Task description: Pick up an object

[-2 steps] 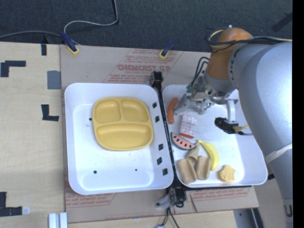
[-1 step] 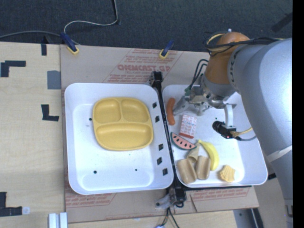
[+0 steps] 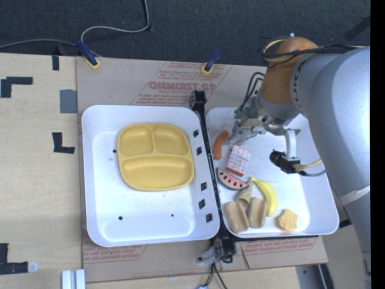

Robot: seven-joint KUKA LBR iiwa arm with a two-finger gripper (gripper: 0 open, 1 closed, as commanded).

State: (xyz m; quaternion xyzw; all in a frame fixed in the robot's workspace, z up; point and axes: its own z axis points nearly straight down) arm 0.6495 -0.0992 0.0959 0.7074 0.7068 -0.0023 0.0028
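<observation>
The right bin (image 3: 319,179) holds several small items. An orange sausage-shaped piece (image 3: 220,144) lies at its left wall, and a red and white packet (image 3: 239,159) lies just right of it. A watermelon slice (image 3: 230,179), a yellow banana (image 3: 266,195), two brown bread-like pieces (image 3: 245,214) and a small yellow chunk (image 3: 287,220) lie toward the front. My gripper (image 3: 237,135) hangs low over the back left of this bin, just above the packet and right of the orange piece. I see nothing held in it.
A yellow divided plate (image 3: 156,156) lies in the left bin (image 3: 102,215). The arm's grey body (image 3: 337,119) covers the right bin's far right side. A black cable connector (image 3: 283,160) hangs beside the gripper. A dark divider (image 3: 204,155) runs between the bins.
</observation>
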